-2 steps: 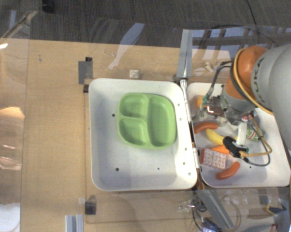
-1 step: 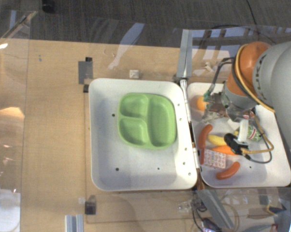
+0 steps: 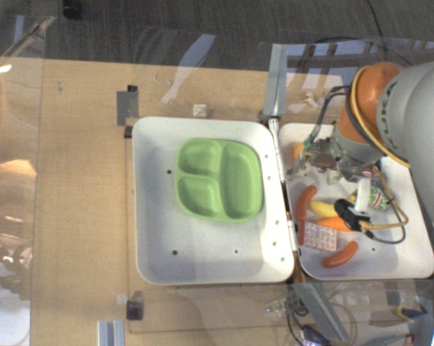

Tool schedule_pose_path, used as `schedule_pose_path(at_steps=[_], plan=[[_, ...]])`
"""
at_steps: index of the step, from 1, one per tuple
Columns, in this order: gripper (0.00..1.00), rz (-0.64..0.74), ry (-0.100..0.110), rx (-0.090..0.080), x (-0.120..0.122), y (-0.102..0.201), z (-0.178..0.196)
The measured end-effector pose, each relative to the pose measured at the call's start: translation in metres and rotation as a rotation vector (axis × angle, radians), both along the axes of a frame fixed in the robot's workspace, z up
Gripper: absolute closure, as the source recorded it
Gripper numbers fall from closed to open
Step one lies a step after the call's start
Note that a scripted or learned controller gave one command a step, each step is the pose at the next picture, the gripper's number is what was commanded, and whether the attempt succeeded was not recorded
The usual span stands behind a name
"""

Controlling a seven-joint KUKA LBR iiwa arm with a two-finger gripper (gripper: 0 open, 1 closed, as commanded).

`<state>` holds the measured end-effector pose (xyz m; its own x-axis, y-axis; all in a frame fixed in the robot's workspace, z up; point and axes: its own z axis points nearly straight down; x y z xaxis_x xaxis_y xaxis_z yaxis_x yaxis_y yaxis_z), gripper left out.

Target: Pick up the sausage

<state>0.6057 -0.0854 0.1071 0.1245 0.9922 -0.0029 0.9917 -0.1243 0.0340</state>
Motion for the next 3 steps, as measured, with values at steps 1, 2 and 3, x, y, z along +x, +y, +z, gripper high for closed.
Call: schedule_pose_path(at_steps=[1,2,3], plan=[[0.0,-0.06,0.005,0.007,-0.024,-0.011,-0.013],[1.0,-0.058,-0.004,0.005,-0.021,-0.011,0.0],[0.0,-0.058,-0.003,0.005,-0.021,-0.011,0.0]])
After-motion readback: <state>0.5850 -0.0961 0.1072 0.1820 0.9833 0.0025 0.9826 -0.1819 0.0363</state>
